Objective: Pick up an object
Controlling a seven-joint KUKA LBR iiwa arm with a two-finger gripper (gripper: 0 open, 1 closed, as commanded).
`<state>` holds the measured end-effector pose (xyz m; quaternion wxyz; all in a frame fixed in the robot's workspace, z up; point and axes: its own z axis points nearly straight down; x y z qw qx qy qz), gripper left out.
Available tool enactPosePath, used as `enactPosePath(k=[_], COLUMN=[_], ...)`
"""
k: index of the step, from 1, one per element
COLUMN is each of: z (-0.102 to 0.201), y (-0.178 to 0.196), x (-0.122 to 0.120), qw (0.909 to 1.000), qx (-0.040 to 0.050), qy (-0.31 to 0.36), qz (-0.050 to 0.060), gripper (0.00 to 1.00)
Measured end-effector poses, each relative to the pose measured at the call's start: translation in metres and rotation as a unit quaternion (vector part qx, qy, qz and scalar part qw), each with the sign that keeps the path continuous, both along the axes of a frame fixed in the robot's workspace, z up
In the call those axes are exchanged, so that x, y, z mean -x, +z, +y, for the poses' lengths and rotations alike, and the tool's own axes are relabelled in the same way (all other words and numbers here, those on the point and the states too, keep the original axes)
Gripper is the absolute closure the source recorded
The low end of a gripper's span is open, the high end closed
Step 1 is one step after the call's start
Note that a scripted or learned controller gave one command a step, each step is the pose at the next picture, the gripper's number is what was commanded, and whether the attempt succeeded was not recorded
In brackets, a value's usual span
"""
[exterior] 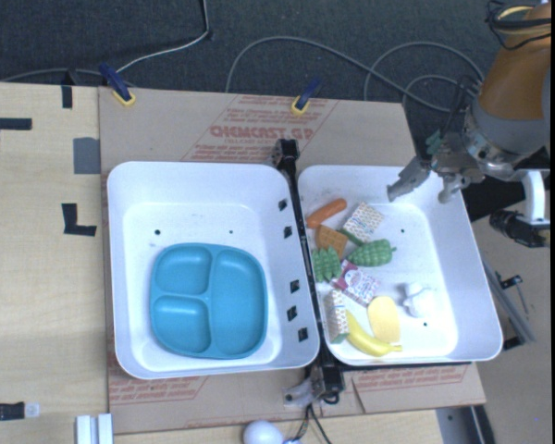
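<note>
- My gripper hangs over the right bin's far rim, fingers spread apart with nothing between them.
- I judge this the approach step: nothing picked yet.
- The carrot lies apart at the pile's far edge (the easiest target, I think); next I must shift left and descend.

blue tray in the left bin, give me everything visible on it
The blue tray is a rounded-corner plate of light blue, plastic-looking material, with three compartments: two smaller ones on the view's left, one long one on the right. It lies flat on the floor of the left bin, toward its near side. All three compartments look bare.
</note>
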<state>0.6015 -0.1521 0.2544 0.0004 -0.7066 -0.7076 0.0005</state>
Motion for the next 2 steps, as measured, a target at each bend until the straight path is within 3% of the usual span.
enactPosePath(k=[1,2], z=[0.045,0.055], y=[-0.126,-0.165], x=[0.002,0.004], qw=[1.0,1.0], qx=[-0.0006,-0.0005], qy=[0.0,0.0], qz=[0.002,-0.003], gripper=[0.0,0.0])
